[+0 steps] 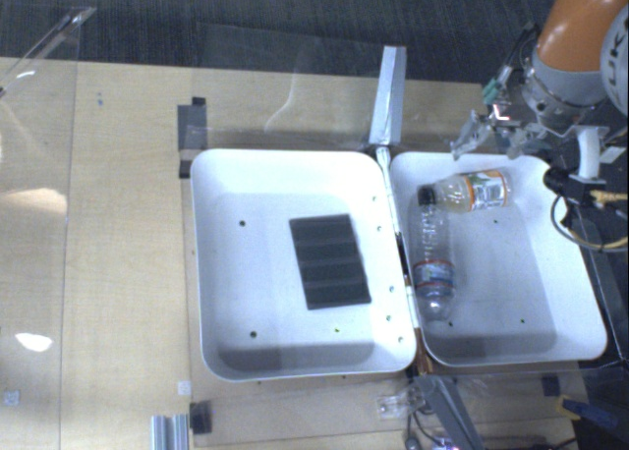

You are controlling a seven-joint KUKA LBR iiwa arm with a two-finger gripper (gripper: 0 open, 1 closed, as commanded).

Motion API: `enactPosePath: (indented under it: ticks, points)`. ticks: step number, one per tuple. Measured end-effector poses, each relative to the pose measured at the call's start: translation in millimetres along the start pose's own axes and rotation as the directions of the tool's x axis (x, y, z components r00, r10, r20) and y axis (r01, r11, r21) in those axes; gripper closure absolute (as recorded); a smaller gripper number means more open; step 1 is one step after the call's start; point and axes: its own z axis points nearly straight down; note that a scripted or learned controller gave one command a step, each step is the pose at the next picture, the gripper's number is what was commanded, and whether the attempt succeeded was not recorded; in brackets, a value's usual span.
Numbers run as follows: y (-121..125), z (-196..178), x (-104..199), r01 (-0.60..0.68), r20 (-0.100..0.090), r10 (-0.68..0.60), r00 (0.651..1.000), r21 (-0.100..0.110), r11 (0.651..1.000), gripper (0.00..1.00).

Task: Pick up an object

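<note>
- The grey arm with the orange band (582,21) comes in from the upper right corner of the frame, and its two-finger tool (488,134) sits just above the far rim of the right-hand shallow white bin (550,340).
- The tool's thin fingers (470,136) look spread apart, with nothing between them, so it's released and carrying nothing as far as the view shows.
- In the right bin there are two bottles. One is a clear plastic bottle with an orange and white label (473,191), lying on its side near the bin's upper edge, just below the tool but not touching it.
- The other is a clear plastic bottle with a dark cap and a blue-ish label (432,263), lying lengthwise along the bin's left wall, cap pointing toward the top of the frame.
- The two bottles nearly meet near the dark cap; can't really tell if they actually touch there.
- The left-hand white bin (221,271) holds one thing: a flat black rectangular block with ridges across it (329,261), lying a bit tilted around the middle of the bin, well apart from every wall.
- Both bins sit side by side on the light wooden desk (98,242), touching along the middle, with a grey metal bar (387,96) standing up behind the seam between them.
- Some black cables (590,212) hang along the right edge, beside the right bin.
</note>
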Motion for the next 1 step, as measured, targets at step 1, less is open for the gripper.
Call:
enactPosePath:
  ticks: [1]
  points:
    - [12.5, 62.3, 31.7, -0.414, 0.001, 0.414, 0.910, 0.001, 0.910, 0.00]
